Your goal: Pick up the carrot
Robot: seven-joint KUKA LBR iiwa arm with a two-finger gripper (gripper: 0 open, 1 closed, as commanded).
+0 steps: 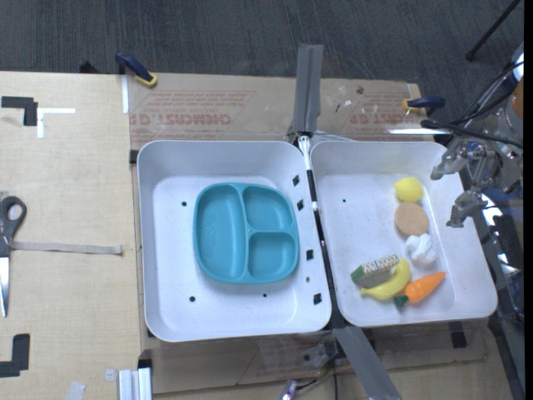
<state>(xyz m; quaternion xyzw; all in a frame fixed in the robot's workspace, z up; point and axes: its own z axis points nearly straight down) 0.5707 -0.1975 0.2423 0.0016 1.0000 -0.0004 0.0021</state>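
Carrot well below gripper

Orange carrot with a little green stem end lies flat and slanted in the right bin's near corner, stem touching the banana.

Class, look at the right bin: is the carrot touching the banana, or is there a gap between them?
Touching. In the camera view the carrot lies against the banana: its green end meets the banana's right end, with no white bin floor between them.
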